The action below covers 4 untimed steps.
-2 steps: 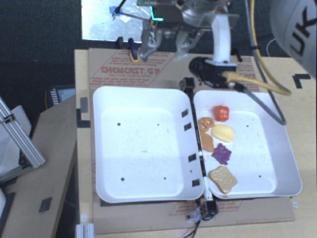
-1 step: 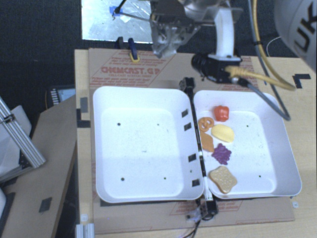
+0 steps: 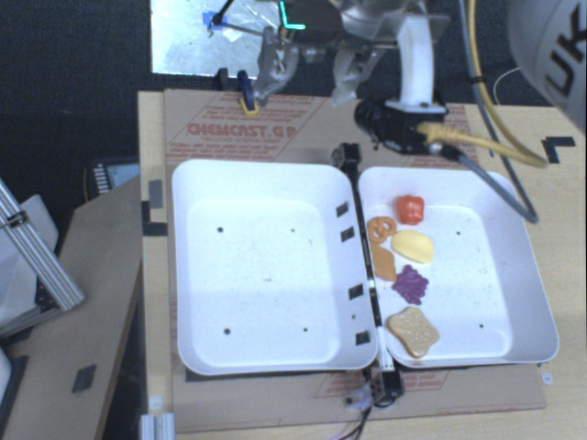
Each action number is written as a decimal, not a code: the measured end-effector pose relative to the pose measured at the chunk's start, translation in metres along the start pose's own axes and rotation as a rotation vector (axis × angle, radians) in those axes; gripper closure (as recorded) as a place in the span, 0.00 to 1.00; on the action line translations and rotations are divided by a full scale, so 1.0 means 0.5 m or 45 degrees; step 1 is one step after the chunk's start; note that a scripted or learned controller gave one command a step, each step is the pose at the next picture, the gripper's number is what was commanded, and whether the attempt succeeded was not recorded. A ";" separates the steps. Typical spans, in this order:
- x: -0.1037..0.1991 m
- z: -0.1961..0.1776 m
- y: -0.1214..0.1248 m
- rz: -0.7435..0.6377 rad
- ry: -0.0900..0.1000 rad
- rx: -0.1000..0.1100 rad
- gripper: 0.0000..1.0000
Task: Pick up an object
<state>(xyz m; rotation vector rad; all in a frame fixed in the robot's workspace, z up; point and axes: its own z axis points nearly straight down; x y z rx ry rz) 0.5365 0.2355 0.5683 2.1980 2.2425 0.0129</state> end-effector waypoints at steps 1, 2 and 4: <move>0.001 -0.023 0.000 -0.005 0.002 -0.003 1.00; 0.001 -0.022 0.000 -0.006 0.002 -0.002 0.00; 0.002 -0.044 0.000 -0.012 0.003 -0.005 0.00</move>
